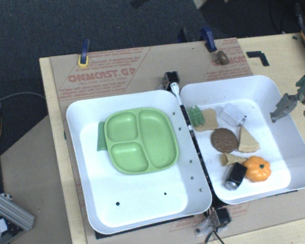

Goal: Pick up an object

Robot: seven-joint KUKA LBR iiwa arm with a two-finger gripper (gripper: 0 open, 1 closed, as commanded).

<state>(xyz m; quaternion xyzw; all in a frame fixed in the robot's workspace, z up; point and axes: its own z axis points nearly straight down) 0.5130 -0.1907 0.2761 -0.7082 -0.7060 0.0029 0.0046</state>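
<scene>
A: Where's the gripper [294,106]?
B: At three o'clock, over the right bin's [299,174] rim. Whether it's spread or pressed together, I can't tell.
A: And the objects?
B: Orange pumpkin [258,168] at five o'clock, touching a black cylinder [235,176]; brown disc [224,139] above. Left bin [97,209] holds a green divided plate [141,140].

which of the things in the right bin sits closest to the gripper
The pale wedge, beside the brown round disc. It lies on the side towards the gripper; the orange pumpkin sits lower and farther off.
</scene>
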